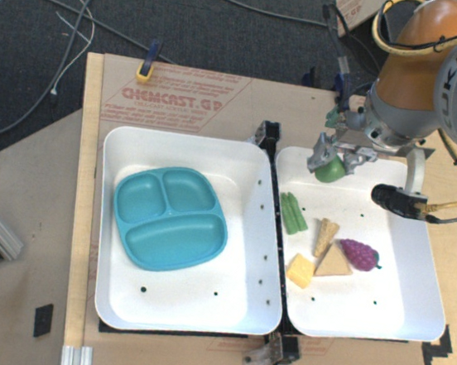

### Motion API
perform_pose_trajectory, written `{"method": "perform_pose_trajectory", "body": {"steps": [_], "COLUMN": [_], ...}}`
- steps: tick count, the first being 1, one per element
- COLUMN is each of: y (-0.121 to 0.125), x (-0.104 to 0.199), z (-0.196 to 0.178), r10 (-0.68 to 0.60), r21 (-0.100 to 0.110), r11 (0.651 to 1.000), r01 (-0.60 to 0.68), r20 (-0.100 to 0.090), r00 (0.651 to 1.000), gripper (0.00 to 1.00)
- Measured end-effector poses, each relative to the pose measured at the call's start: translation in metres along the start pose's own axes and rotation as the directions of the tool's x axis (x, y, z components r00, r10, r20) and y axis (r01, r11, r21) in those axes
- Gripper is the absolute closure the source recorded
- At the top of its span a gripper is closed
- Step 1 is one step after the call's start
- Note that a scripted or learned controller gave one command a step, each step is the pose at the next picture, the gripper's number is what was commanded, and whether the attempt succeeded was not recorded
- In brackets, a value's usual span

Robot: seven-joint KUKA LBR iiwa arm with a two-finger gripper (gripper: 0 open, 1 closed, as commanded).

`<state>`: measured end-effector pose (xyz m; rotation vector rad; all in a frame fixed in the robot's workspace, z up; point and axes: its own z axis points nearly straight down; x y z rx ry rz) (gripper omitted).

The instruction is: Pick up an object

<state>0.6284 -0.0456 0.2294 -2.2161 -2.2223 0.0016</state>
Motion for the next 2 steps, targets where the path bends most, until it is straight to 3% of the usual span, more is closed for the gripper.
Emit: {"method": "perform_pose_trajectory", "body": {"steps": [2], "y": [-0.012], "x": [0.111], "z": [0.0], "r10": [-0.003], "r21": [-0.004], "r11": [1.0], "r01": [0.003], "r20": [0.0], "r00": [1.0], "gripper": [1.0]}}
